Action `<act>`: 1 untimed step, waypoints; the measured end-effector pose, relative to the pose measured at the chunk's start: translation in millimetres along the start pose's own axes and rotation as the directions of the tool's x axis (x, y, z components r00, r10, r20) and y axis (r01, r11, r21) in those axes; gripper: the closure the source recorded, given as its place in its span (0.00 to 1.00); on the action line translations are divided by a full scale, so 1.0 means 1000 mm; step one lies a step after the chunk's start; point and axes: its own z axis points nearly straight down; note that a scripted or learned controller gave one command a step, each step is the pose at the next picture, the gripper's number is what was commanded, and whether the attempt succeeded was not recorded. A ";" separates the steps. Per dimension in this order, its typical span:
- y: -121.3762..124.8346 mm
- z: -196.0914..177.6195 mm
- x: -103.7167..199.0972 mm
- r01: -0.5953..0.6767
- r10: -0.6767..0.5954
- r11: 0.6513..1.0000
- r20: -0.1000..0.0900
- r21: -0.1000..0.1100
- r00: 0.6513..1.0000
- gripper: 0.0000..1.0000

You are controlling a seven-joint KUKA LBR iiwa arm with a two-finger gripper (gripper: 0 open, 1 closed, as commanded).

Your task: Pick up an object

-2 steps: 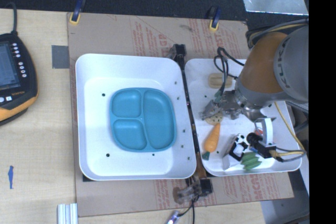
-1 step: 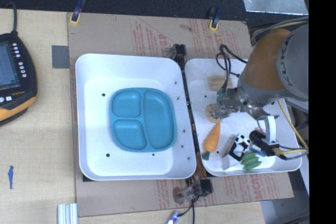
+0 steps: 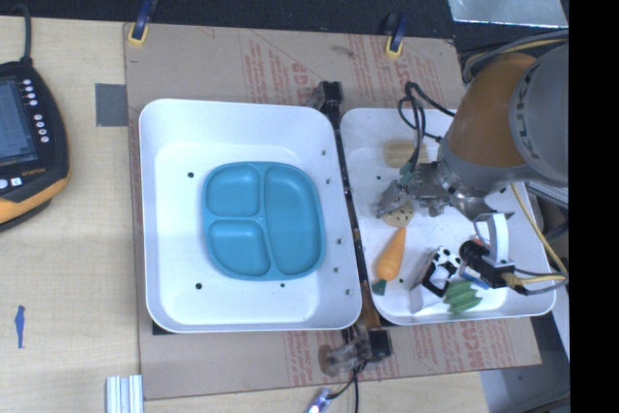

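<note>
claw [image 3: 401, 200] low in rt bin [image 3: 363, 208], carrot [image 3: 392, 251] just below, blue plate [image 3: 263, 220] in left bin [image 3: 160, 208]

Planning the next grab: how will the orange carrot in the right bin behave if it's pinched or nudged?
The tapered orange toy carrot looks rounded, so it may roll sideways when nudged. It looks like smooth plastic, probably light and stiff, and might slip from a pinch near its narrow green end. It lies flat, so tipping seems unlikely.

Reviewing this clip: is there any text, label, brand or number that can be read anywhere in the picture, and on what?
Nothing can be read for certain.
Cardboard sheet: faint red print in repeated rows, too blurred to read.
Handheld control pad: lit screen and buttons, too small to read.
</note>
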 end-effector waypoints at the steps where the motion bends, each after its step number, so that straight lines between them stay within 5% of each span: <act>1: 0.023 0.012 -0.005 -0.002 0.002 1.000 -0.001 0.000 1.000 0.00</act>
